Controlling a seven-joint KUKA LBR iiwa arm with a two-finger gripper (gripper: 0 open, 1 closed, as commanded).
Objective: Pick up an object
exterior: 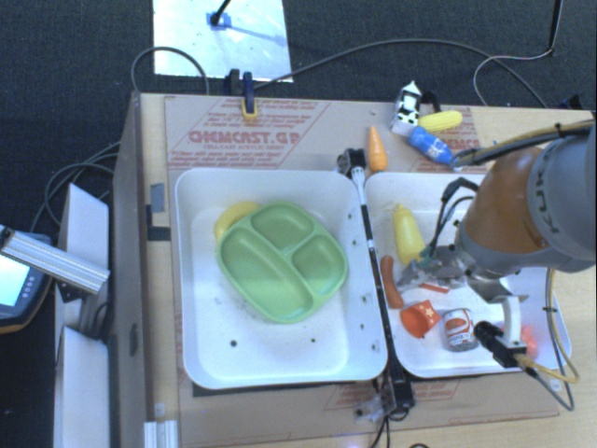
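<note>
A glossy green plastic divided tray (282,260) lies in the smooth white plastic left bin (201,343). The bench top (252,133) looks like matt brown cardboard with red print. Far left, a shiny foil-like sheet (222,21) reflects light on dark carpet (65,54).

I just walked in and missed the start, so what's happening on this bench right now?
A grey and orange robot arm reaches in over the right bin, with its pincer low among the small items there: a yellow bottle, an orange piece and a small can. I see nothing held between its fingers. The left bin holds a green divided tray lying over something yellow.
</note>
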